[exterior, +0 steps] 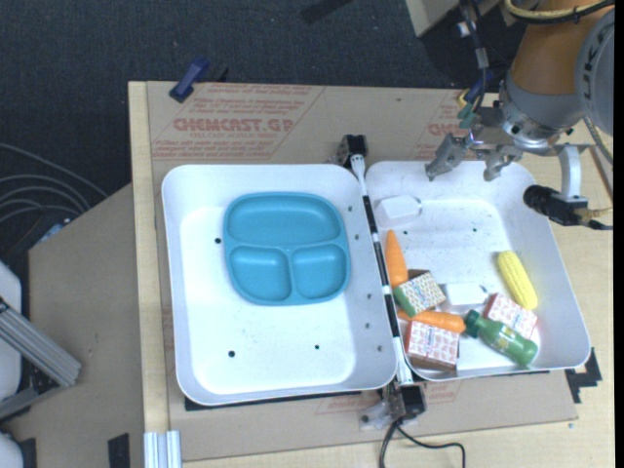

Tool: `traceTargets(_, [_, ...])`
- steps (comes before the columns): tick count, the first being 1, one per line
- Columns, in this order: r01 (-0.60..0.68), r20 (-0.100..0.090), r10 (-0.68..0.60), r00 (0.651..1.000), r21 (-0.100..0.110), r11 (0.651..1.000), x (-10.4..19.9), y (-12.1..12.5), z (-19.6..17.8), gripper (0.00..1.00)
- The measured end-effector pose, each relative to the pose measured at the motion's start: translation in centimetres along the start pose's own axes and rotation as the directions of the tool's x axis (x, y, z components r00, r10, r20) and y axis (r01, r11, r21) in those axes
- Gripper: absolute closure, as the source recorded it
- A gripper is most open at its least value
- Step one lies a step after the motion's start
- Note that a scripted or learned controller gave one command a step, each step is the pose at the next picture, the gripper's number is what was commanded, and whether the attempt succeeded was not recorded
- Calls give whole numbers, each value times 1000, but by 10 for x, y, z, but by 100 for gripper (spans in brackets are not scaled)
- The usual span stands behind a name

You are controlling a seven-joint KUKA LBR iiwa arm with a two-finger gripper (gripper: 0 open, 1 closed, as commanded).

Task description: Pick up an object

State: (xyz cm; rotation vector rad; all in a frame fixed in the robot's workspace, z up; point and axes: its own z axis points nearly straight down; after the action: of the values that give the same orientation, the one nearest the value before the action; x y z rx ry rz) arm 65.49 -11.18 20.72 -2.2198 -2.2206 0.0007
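Claw (470, 158) hangs spread and unladen, well apart from the corn cob (516, 279).

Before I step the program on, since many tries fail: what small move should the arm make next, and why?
Probably bring the gripper toward the near end of the right bin: it hangs open over the far rim, holding nothing, while the corn and carrot lie nearer.
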Motion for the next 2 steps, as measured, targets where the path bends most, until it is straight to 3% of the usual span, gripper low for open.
traceTargets(1, [0,2,0,1000,-17,1000,-5,12,104,0])
traceTargets(2, [-1,2,1,1000,-3,1000,-52,12,122,0])
